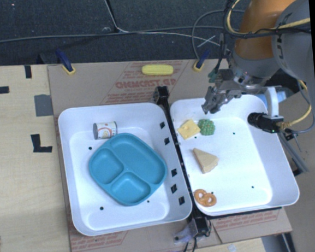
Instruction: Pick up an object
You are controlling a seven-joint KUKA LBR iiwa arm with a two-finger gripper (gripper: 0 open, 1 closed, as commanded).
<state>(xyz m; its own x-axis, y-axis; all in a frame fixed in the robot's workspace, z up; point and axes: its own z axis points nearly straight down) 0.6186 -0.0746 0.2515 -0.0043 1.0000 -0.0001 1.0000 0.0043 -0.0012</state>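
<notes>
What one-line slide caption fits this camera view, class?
Gripper poised above broccoli and cheese in the right bin; blue tray in the left.

My arm [272, 25] runs out of frame at the top right corner, its upper reach cut off by the edge, and its bulk hides the far right corner of the right bin [273, 195]. My hand [213, 104] hangs dark and small over that bin's far rim, too indistinct to tell how my fingers stand. The label on the small can [104, 130] in the left bin [80, 212] is too blurred to read.
</notes>
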